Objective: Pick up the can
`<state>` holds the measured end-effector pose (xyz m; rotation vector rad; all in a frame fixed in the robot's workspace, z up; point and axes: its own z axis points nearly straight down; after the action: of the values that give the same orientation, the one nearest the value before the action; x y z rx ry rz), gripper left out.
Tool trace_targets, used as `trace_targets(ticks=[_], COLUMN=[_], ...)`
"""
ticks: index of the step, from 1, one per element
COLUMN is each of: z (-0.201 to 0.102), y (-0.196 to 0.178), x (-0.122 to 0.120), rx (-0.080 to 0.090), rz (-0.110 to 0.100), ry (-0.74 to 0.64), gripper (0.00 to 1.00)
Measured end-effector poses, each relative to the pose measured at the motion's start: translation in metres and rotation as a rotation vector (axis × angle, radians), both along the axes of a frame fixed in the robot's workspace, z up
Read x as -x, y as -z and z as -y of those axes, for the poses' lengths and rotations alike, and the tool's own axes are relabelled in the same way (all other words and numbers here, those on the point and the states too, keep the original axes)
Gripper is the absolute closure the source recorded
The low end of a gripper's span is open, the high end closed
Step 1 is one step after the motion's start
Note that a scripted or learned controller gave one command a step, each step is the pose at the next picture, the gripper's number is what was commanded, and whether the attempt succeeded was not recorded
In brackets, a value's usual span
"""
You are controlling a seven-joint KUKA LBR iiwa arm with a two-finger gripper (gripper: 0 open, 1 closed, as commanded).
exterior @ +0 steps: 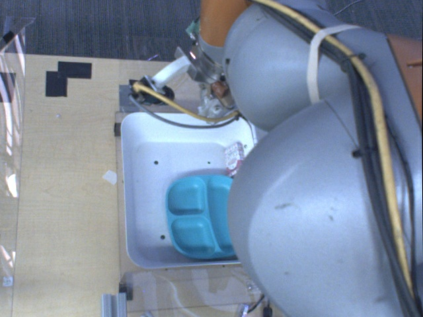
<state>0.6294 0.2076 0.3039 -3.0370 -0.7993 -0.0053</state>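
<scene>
Looking into the white bin [142,177], I see a small red-white thing [234,156], maybe the can, beside the blue tray [193,220], half hidden by the arm [317,197]. Hand [213,96] state: cannot tell. Probably light, stiff, slippery; grip across middle.

We are looking down on a robotics lab or test cell, not a home or a shop. What tells us so is the big grey industrial arm [317,177] with its orange band [221,12] and the yellow cable [178,105] strapped along it, reaching over a pale wooden bench [66,197] marked with black tape [66,76]. A shallow white bin [142,177] is fixed to the bench, a clear panel [12,111] stands at its left edge, and grey carpet [99,12] lies beyond.
</scene>
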Motion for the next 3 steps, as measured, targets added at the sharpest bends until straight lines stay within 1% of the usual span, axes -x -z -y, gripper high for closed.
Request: trace_targets(ticks=[1, 3], z=[-0.026, -0.024], y=[0.002, -0.022], x=[-0.014, -0.017], rx=[-0.002, -0.008], rz=[0.001, 0.009], ry=[0.309, 0.31], gripper=[1.0, 1.0])
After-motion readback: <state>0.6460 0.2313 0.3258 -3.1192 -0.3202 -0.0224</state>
